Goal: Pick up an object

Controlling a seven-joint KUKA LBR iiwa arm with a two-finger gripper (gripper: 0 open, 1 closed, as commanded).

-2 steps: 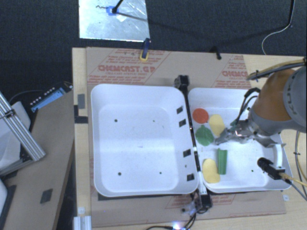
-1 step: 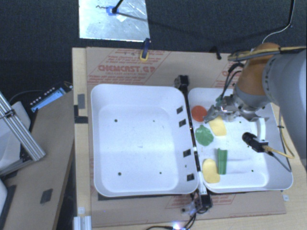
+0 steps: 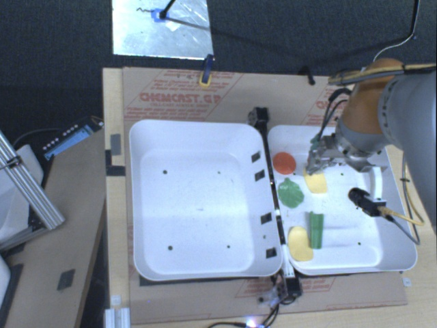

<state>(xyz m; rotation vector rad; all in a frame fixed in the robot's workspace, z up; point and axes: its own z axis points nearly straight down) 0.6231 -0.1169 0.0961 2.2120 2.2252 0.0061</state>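
The right bin [image 3: 399,255] holds several small things: an orange disc [image 3: 284,162], a green leafy piece [image 3: 291,193], a pale yellow block [image 3: 316,184], a green stick [image 3: 316,229] and a yellow rounded piece [image 3: 300,244]. My gripper [image 3: 315,165] hangs low over the bin's back half, just above the pale yellow block and right of the orange disc. The arm comes in from the right and hides part of the bin's back wall.
The left bin [image 3: 147,135] lies beside the right one, with a black clip strip [image 3: 268,183] along their shared edge. Brown cardboard [image 3: 171,94] lies under both. A silver sheet [image 3: 160,19] sits at the back.
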